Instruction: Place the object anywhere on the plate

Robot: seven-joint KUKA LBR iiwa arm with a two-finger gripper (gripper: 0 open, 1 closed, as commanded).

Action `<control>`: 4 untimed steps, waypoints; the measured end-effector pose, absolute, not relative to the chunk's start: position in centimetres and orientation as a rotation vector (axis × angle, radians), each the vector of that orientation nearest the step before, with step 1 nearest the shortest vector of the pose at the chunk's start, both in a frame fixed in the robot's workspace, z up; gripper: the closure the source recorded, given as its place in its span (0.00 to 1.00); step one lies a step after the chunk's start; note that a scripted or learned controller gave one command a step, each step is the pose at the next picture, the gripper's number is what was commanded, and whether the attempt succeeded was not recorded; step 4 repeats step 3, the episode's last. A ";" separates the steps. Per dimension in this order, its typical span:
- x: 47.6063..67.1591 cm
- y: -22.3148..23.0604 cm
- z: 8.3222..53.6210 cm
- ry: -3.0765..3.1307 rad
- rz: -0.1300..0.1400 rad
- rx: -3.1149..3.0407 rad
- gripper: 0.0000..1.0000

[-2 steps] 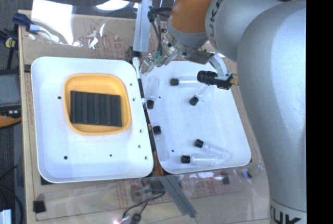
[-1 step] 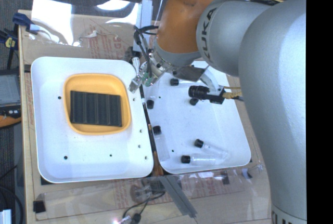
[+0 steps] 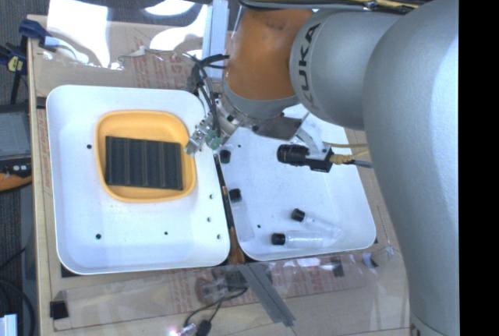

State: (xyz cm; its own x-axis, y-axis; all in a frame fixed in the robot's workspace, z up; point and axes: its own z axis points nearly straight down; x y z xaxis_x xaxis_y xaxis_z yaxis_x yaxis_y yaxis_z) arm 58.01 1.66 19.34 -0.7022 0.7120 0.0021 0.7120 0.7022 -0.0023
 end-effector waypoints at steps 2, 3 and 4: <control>61.7 -5.3 19.2 -2.968 0.002 -1.031 0.00; 63.0 -0.5 19.3 -2.957 0.000 -1.067 0.00; 63.0 -0.5 19.3 -2.957 0.000 -1.067 0.00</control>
